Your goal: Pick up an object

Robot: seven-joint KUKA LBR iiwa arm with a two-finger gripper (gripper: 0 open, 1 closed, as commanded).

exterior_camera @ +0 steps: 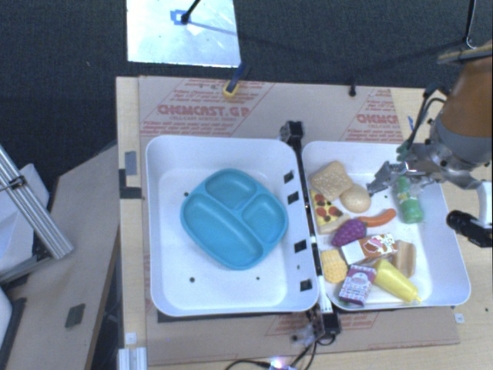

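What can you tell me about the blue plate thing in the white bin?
The plate is light blue and looks like smooth plastic. It has rounded corners and raised ridges that split it into three sections, one long and two smaller. It lies flat, turned at a slant, near the middle of the left bin. It rests on the bin floor, apart from the walls, and its sections hold nothing.

My fingers hang over the right bin, at its far side. Just beside them on the right lies a bottle. Nearer the camera the toy food lies heaped. Well to my left, the divided plate rests in the left bin.
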